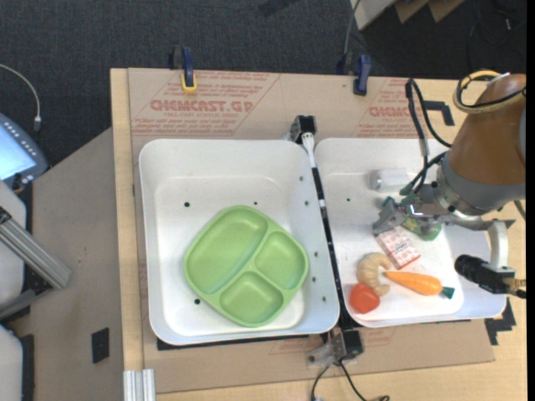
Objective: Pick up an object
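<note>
Well, the arm comes in from the right and hangs low over the right bin, its orange band uppermost and the grey wrist below. The gripper sits near the middle of that bin, pointing left and down. Its dark fingers are small and bunched against the bin floor, and I cannot tell whether they stand apart or together. Nothing shows between them.

Just below the gripper lies a small packet, white with red print, tilted, close under the fingers; whether they touch it I cannot say. A bit of green peeks out beside the wrist, too hidden to name. Up and left of the gripper a small pale, roundish thing rests on the bin floor, apart from the rest.

Toward the near edge of the right bin there is a cluster: a tan, curved piece, a red tomato just beside and below it, and an orange carrot with a green tip lying across to the right, touching the tan piece. All three lie on the bin floor, near the packet but below it.

The left bin holds a green tray with three compartments, lying flat and turned at a slant, toward the near side. Both bins rest on a brown board with red lettering, held by two blue clamps at the far edge.
</note>
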Robot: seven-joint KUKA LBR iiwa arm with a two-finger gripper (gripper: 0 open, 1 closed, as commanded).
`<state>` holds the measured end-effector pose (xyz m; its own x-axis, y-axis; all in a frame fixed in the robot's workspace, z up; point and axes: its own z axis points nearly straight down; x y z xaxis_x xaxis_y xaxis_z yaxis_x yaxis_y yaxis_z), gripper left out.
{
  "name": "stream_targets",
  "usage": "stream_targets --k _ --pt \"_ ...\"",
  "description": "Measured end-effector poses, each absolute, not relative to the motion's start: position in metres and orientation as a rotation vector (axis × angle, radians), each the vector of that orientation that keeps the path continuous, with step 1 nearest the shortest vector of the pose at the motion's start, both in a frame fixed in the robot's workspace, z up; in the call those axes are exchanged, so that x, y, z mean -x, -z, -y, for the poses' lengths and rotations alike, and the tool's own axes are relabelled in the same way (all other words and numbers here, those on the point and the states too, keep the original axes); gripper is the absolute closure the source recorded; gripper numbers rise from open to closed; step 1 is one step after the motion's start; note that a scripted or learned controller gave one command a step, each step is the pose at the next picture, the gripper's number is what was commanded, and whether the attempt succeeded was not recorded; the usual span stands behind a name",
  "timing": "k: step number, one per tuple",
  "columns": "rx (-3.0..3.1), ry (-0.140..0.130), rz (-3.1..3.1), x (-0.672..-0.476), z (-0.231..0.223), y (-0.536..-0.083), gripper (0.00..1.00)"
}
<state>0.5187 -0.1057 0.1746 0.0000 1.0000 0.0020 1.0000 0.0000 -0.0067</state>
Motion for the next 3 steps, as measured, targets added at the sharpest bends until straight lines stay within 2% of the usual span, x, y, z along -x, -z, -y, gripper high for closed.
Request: stream_targets --k 1,2,3 --pt "2.217 -0.006 2.215 -0.517 0.105 -0.118 0.0" --pt "2.229 0.0 2.223 -0.519 0.108 -0.087 0.0" --pt "2.239 0.006 2.229 -0.521 0.109 -0.101 1.0"
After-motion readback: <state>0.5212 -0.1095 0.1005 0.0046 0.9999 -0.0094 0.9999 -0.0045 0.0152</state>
